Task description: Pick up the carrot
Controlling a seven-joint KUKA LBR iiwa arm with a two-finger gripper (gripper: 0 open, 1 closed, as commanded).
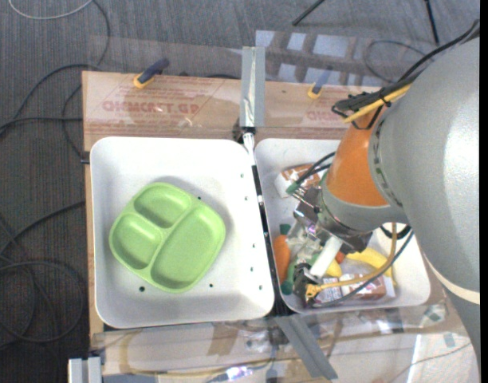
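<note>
Bright, even overhead light, soft shadows, slightly grainy picture

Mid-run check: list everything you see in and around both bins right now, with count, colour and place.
Bins: two, white, side by side on the bench.
Divided plate: one, green, in the left bin.
Carrot: one, orange, right bin, against its left wall.
Banana: one, yellow, right bin, under the arm.
Snack wrapper: one, brown, right bin's near edge.
Clamps: two, orange-handled, far edge of the bench.
Gripper: one, low in the right bin, beside the carrot.
</note>
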